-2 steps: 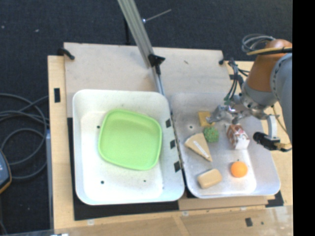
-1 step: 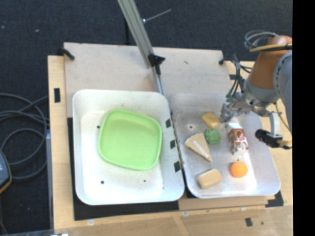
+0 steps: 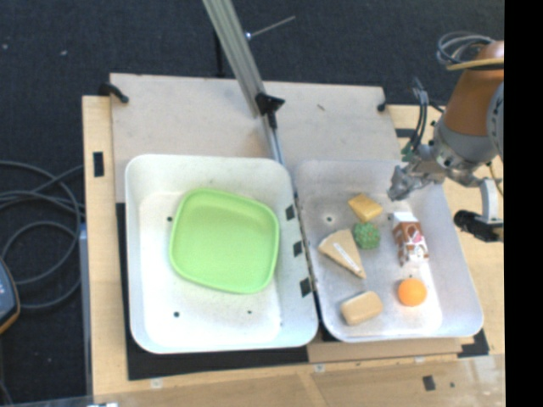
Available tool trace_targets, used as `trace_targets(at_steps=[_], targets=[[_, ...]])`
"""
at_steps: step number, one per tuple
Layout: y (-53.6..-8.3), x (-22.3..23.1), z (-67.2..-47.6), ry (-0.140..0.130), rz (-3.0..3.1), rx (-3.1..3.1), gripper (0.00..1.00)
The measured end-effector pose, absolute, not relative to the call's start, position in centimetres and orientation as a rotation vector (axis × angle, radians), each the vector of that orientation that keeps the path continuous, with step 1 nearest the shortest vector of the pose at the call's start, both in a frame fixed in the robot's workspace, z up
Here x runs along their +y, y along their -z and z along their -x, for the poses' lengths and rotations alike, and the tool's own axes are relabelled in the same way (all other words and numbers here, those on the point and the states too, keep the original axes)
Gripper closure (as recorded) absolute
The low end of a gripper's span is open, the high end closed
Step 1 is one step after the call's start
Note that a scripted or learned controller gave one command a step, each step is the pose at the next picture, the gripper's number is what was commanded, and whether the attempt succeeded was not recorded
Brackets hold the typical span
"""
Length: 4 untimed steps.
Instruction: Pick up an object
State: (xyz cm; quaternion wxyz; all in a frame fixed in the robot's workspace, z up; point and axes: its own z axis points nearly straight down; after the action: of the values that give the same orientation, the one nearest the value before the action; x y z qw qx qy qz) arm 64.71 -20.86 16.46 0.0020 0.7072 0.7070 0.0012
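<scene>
- Right now the gripper [image 3: 402,182] hangs over the far rim of the right bin [image 3: 458,312], near its far right corner; whether its fingers are apart or together I cannot tell, since they read as one grey blur from above.
- Nothing is visibly held.
- Nearest to it is the carton [image 3: 409,239], a small red-and-white box just toward the camera from the gripper, lying near the bin's right side.
- Its long axis runs roughly from far to near, tipped slightly right at the near end. Which end is the top is too small to read.
- My judgement: the carton is light and fairly stiff, with flat sides that suit a two-finger pinch. Closing across the short width, at mid-length, looks best.
- It may slide on the smooth bin floor if one finger touches first.
- Other candidates lie in the same bin: a yellow block [image 3: 366,207] just left of the gripper, a green ball [image 3: 367,236], a pale wedge [image 3: 342,253], a tan block [image 3: 361,308] and an orange ball [image 3: 411,292].
- The balls would likely roll; the wedge's slanted faces could squeeze out of a grip.
- A green plate [image 3: 225,241] sits alone in the left bin [image 3: 144,312], well apart from the arm.
</scene>
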Motion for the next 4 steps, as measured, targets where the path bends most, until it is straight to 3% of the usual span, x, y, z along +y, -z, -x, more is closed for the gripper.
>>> trace_targets(at_steps=[3,4], targets=[[-30.3,-20.2,-64.6,-0.004,-2.218,2.219,1.00],[-30.4,-15.2,-63.4,-0.001,-2.218,2.224,1.00]])
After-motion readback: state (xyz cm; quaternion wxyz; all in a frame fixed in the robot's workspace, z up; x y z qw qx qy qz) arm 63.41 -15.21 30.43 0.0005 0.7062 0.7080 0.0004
